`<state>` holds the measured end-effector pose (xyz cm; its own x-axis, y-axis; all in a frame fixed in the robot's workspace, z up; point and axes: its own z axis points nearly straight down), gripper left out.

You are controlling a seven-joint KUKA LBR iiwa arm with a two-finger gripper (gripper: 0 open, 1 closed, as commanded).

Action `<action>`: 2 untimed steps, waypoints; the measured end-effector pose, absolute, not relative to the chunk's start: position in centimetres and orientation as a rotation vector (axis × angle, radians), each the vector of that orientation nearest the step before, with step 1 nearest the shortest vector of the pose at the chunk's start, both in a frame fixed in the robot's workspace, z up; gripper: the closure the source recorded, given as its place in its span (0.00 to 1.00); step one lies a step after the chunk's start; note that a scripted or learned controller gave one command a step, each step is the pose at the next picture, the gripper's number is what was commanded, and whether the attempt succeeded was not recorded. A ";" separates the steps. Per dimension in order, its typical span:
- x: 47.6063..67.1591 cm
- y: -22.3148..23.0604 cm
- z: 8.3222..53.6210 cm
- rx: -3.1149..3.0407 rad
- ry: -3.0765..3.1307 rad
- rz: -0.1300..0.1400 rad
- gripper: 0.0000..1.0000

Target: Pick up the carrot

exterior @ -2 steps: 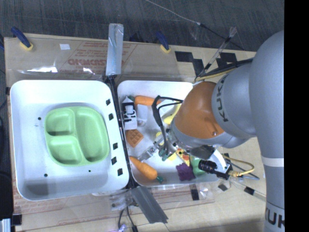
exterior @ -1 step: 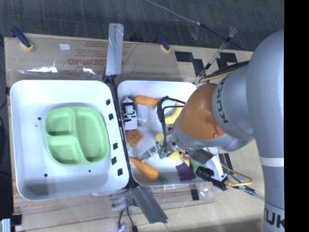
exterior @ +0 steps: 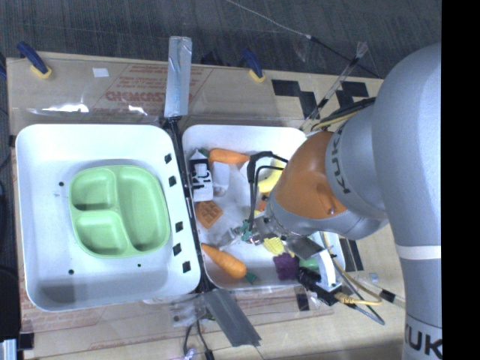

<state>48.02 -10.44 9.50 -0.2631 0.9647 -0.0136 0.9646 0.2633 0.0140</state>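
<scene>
Left white bin (exterior: 30, 201): light green three-compartment plastic plate (exterior: 118, 211), flat. Right white bin (exterior: 240, 135): brown waffle-patterned toy (exterior: 209, 214); purple piece (exterior: 285, 265), possibly toy grapes. Blue clamps (exterior: 33, 59) on table (exterior: 97, 88).

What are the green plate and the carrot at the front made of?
The plate looks like matte plastic: even pale green, moulded into three compartments. The carrot looks like a toy, probably plastic or rubber: smooth, uniform orange, slight sheen. I can't tell for sure.

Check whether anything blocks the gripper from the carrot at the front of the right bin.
Nothing visible lies between them. The carrot lies bare on the bin floor near the front wall, with the gripper just above and right of it. The waffle sits off to the side.
</scene>
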 end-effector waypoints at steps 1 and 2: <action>48.1 -10.3 9.6 1.852 2.514 0.004 0.00; 47.8 -10.4 9.2 2.109 2.317 0.001 0.00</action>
<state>47.77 -10.42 9.25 -0.0938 0.9956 -0.0056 0.9956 0.0938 0.0063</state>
